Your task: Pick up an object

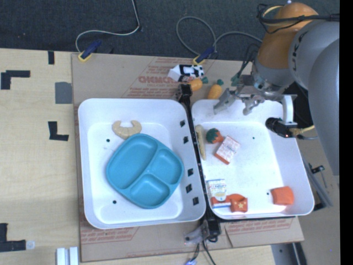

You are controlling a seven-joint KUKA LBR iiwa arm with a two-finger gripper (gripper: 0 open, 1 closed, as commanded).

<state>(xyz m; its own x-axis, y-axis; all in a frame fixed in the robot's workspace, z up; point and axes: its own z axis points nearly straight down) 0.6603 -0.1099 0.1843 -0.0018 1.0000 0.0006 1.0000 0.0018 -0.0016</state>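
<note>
Right now I see the grey two-finger gripper [236, 105] hanging over the far rim of the right white bin [287, 148], its fingers spread apart with nothing between them. Just beyond it, outside the bin on the cardboard, lies a small orange carrot-like toy [215, 88]. Toward me from the fingers, inside the bin, sit a small round red-and-green toy [212, 134] and an orange-and-white carton [227, 149], close together. Farther toward me along the near wall are a small white printed packet [217, 187], a red-orange block [238, 203] and an orange cube [282, 195]. The middle of this bin floor is bare white. To the gripper's left, across the black divider clips, the left white bin [91, 148] holds a blue divided plastic plate [144, 171] and a tan crescent-shaped piece [127, 128].
</note>
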